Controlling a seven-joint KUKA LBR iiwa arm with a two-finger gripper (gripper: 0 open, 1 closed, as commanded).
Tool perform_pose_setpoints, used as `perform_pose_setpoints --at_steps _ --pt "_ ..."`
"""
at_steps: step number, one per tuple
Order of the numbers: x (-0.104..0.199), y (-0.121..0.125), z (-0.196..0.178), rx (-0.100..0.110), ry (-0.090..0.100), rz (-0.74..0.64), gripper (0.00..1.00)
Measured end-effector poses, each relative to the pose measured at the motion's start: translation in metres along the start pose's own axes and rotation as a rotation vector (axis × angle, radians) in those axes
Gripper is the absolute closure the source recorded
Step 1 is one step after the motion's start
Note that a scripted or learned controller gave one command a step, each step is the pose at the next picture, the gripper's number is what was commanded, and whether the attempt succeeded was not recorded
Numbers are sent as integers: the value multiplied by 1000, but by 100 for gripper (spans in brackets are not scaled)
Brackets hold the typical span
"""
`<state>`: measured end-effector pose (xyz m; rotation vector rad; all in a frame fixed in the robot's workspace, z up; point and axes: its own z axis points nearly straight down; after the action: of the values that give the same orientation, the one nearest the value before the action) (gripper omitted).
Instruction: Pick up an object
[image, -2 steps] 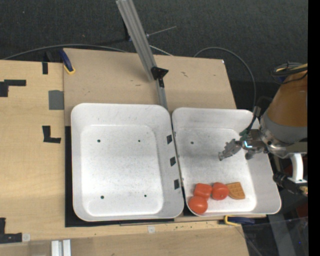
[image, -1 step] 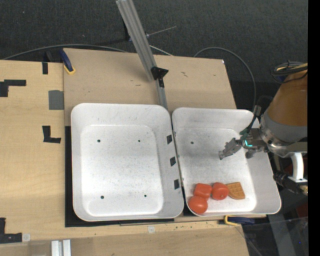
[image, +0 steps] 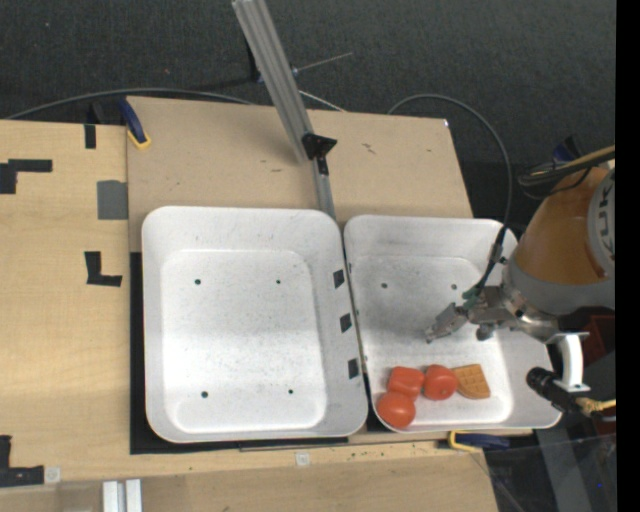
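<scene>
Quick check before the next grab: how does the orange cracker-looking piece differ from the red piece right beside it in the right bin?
The orange piece looks flat and roughly square with a tan-orange colour; the red piece beside it looks rounded and bright red. The orange piece is the right-hand end of the row, while the red piece has another red one on its left. Both lie near the front wall of the right bin, in front of the claw and apart from it.

Grey arm w/ orange band in from right, fingers (image: 447, 324) pointing left, low.
</scene>
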<state>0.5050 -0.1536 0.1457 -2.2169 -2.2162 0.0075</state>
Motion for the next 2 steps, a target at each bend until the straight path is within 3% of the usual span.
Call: perform_pose_setpoints --at_steps 1,2 --pt "1 -2 54 -1 0 -1 0" --pt "2 0 41 -4 0 -2 100"
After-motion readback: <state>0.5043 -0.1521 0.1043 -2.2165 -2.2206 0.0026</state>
